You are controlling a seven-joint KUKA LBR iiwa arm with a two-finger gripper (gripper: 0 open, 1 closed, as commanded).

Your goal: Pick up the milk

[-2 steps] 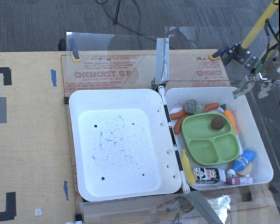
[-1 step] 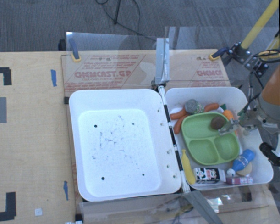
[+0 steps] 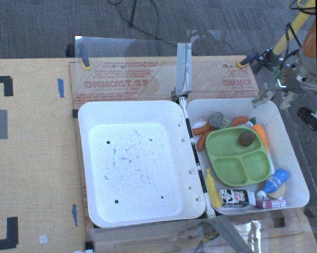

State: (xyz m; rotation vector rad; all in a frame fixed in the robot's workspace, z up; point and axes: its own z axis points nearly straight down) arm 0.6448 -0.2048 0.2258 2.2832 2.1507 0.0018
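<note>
- jaws hover over the right bin's far right corner; cannot tell how far open, nothing seen between them.
- milk lies well below-left of the jaws, at the bin's near edge, beside the green tray.

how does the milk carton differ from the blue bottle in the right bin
The milk carton is boxy, white with black patches, and lies flat along the right bin's near wall. The blue bottle is rounded, blue with a white cap end, and lies at a slant by the green tray's corner, further right than the carton. Both lie on their sides in the same bin, away from the gripper.
</note>
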